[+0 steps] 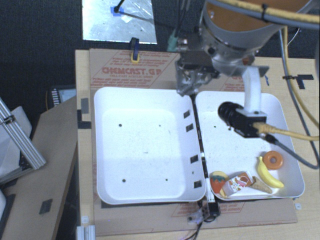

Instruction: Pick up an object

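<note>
The left bin (137, 151) sits white and shallow on a brown board (132, 70) printed with red letters; a yellow clip (135, 51) stands on the board's far edge, and behind it lies a shiny metal sheet (120, 13) with a blue mark. The gripper (189, 85) hangs over the far end of the seam between the two bins, high above their floors; whether it is apart or together I cannot tell, as it is blurred and dark. The right bin (225, 144) holds its objects crowded in the near corner: a tomato (218, 181) by the seam, just beside it a small packet (237, 183), then a cone (261, 186), a banana (268, 174), and a doughnut (273, 160) just beyond the banana. A black camera (237, 118) on a white bracket hangs from the arm (240, 19) above that bin.
</note>
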`<state>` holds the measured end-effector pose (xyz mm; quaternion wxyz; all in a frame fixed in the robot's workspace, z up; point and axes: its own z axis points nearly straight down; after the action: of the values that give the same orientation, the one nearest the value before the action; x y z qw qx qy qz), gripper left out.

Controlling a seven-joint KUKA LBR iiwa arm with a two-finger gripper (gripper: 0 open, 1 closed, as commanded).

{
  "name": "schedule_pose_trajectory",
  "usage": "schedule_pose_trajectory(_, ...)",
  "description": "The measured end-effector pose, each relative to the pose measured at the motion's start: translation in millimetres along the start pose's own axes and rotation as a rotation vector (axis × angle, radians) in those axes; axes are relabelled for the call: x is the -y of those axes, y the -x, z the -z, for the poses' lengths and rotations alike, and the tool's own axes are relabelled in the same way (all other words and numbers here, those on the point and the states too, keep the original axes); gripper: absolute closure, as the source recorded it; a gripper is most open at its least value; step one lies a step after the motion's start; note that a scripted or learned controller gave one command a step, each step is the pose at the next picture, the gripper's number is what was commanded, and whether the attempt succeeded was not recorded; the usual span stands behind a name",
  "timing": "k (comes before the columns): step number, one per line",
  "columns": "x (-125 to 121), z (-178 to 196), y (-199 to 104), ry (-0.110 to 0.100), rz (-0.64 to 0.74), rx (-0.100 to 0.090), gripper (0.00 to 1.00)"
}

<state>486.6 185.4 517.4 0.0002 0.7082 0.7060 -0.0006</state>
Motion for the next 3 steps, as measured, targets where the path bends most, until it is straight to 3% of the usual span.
schedule_pose_trajectory(1,1,19,-51,0.004,0.011,-0.004,1.0)
schedule_pose_trajectory(2,-54,-32,6,0.0,-0.002,0.001,1.0)
schedule_pose_trajectory(3,-13,21,-28,0.007,0.012,-0.005,1.0)
